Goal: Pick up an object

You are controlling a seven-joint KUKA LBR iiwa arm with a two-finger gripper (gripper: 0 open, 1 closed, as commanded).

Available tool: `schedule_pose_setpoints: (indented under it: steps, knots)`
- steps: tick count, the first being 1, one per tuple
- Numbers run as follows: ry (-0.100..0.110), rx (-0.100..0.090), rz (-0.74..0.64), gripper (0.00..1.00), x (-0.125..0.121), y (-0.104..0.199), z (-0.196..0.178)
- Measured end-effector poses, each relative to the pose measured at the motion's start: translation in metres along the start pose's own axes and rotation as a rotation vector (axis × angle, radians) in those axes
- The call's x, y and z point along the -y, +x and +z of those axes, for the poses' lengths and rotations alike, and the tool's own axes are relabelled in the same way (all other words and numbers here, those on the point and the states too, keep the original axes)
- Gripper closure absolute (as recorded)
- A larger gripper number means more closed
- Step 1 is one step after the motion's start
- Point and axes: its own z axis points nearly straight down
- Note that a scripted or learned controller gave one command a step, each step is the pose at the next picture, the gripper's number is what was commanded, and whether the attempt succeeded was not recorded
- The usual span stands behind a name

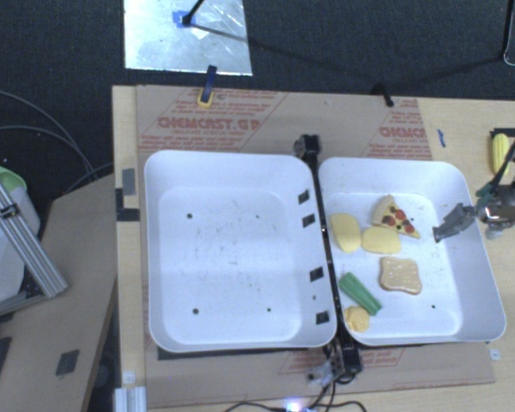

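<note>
Since your gripper (451, 225) is hanging just inside the right edge of the right bin (481, 316) — fingers look close together with nothing between them — everything worth grabbing lies off to its left. The pizza slice (395, 215) is the nearest piece, sitting toward the bin's back edge with its point aimed at the gripper, while the two yellow pieces (360, 235) hug the centre divider, the toast (400, 275) sits mid-bin, and the green piece (360, 292) lies slanted near the front-left corner. I'd guess the pizza slice is your shortest reach — the left bin (163, 256) has nothing for you.
</note>
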Motion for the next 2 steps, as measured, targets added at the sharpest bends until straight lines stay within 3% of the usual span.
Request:
schedule_pose_setpoints:
  steps: [1, 2]
  knots:
    - [0.014, -0.006, 0.0, 0.0, 0.012, 0.033, 0.178]
    - [-0.009, 0.003, -0.005, 0.0, -0.119, 0.023, 0.193]
